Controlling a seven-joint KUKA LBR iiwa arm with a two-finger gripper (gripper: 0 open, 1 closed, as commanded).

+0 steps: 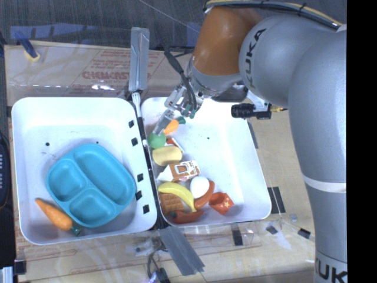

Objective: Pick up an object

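Note:
My gripper [168, 122] reaches down into the far left corner of the right bin [235, 152], under the orange wrist band. A small orange piece [171, 126] lies right at its tip, touching or nearly touching it. Just below sits a green round item [156, 140], then a pale yellow lump [166, 154]. Whether the orange piece is gripped is unclear from this angle.
Along the right bin's left and front sides lie a white and orange carton [184, 170], a banana [177, 193], a white egg [200, 187], a red pepper piece [221, 203] and a brown waffle [169, 204]. The left bin [35, 122] holds a blue divided tray [91, 184] and a carrot [54, 214].

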